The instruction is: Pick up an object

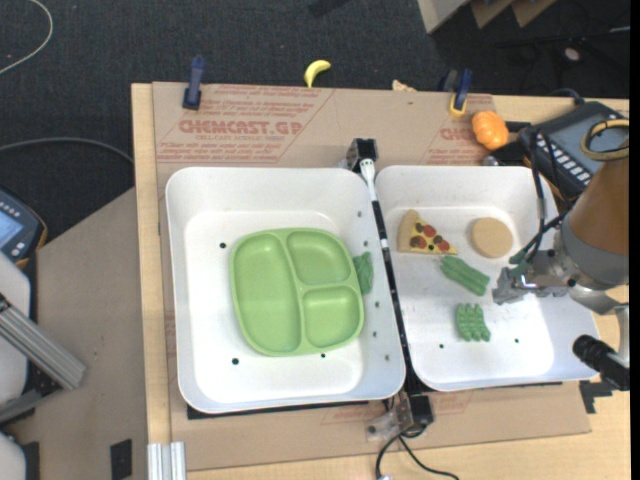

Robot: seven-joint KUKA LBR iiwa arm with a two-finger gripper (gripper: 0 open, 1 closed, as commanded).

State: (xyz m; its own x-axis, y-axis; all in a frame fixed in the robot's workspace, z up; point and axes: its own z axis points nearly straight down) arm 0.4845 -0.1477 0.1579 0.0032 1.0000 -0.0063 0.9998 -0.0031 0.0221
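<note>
Gripper (505, 286) hangs low over the right bin (535, 363), just right of the long green piece (465, 274), and how far apart its fingers stand cannot be made out; nothing shows between them. By my reading the pick is not yet done, every item still lying in a bin. Taking the right bin as landmark: the green divided plate (297, 290) sits in the neighbouring bin to its left; inside it lie the pizza slice (424, 236) and round cookie (491, 236) near the far wall, and the small ridged green piece (472, 322) near its middle
</note>
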